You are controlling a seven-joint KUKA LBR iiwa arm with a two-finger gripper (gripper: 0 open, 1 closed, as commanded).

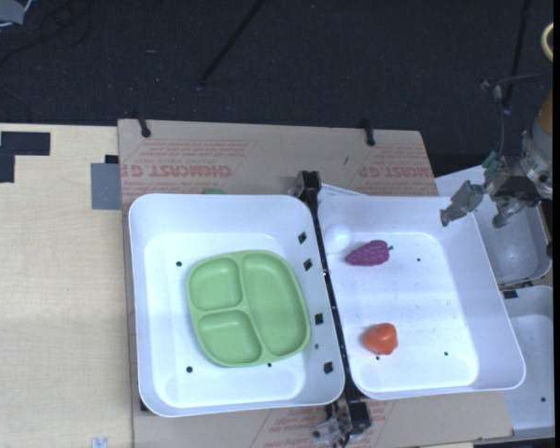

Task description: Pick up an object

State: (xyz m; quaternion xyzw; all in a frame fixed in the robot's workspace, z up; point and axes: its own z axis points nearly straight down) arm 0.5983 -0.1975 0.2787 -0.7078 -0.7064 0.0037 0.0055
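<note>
Dark carpet is stretching across the back of the scene, cables trailing over it, and a pale wooden bench [47, 287] is sitting in front with a cardboard sheet [261, 161] lying under both bins. I am hanging at the right edge, my grey arm [541, 152] reaching in, and my claw [485, 203] is hovering just past the upper right corner of the right bin [485, 343]. My two fingers are standing spread apart, one grey fingertip [457, 203] pointing toward the bin's far rim, and nothing is sitting between them.

Down in the right bin, a purple grape-like toy [368, 253] is lying near the far left corner, and a small white object [337, 239] is resting just beside it, hard to make out against the white floor. A red-orange toy fruit [381, 338] is sitting nearer the front, well apart from the purple one. I am touching none of them.

Over in the left bin [154, 381], a green three-compartment plate [247, 308] is lying flat in the middle.
</note>
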